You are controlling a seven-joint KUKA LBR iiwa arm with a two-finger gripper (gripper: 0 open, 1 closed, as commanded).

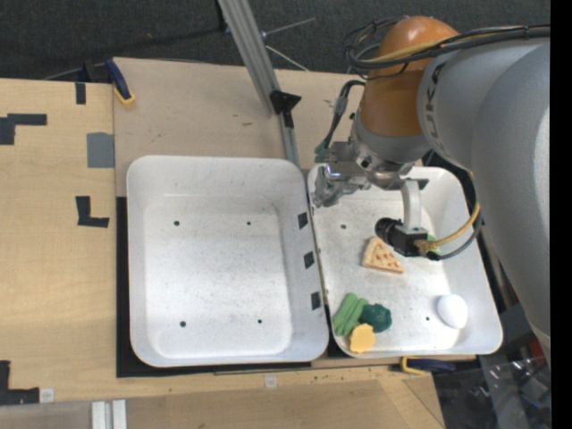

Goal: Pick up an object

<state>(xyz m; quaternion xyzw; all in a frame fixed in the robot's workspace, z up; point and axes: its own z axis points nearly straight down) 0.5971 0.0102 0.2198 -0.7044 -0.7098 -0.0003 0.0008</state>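
Camera view from above, looking down at a slant: the grey arm [500, 141] with its orange band comes in from the right and hangs over the right bin [475, 341]. Its jaws sit at that bin's far left corner, right by the edge where the two bins meet. Honestly I can't make out whether the jaws are spread or clenched, they're too small and cluttered at this angle. All the pickable stuff is in the right bin, apart from the jaws. A tan waffle wedge [383, 256] lies flat about mid-bin, and down at the near left corner there's a bunch of green sticks [349, 312] touching a dark green lump [379, 316], with a yellow piece [362, 338] just below them. A white egg [451, 311] is off on its own near the near right corner. The left bin [143, 239] sits next to it on the wooden tabletop [54, 266], and a metal pole [250, 43] slants in from the top.
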